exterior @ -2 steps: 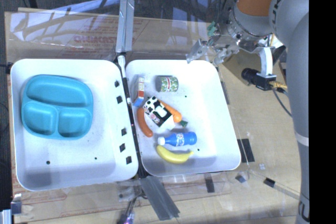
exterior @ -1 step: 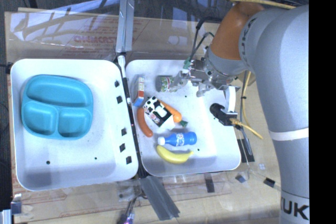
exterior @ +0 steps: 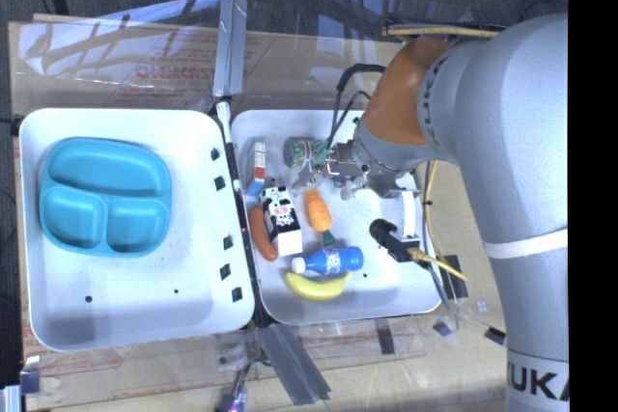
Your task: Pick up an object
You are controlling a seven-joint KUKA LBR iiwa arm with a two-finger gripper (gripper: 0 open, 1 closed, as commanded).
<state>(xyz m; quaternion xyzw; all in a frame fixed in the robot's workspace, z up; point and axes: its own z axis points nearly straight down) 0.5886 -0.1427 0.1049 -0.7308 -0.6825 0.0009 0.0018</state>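
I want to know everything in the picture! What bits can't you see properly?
- Gripper: in the camera view, the arm's wrist covers it, so whether its fingers are open or shut is hidden.
- Green object: blurry, partly behind the gripper.
- Right bin: the grey arm hides its right part.
- Black-and-white box: print too small to read.

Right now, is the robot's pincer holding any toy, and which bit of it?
Cannot be told: the pincer sits low in the right bin between the green can and carrot, its tips hidden.
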